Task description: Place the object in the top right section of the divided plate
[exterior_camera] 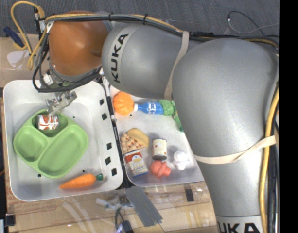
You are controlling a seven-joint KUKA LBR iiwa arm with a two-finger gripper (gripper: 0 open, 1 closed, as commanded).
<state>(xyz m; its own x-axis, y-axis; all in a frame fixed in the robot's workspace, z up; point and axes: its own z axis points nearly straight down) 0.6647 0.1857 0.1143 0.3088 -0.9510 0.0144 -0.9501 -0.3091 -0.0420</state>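
Hovering over the left bin [12,178], the gripper [59,103] hangs just above one small can [48,122], which sits in the far right section of the single green divided plate [51,152]; whether its fingers are parted or closed cannot be told. One toy carrot [79,181] lies near the plate. Across the divider, the right bin [190,178] holds one orange [123,103], one blue bottle [151,108], two more cans [159,148], a waffle [133,140], and red and white items.
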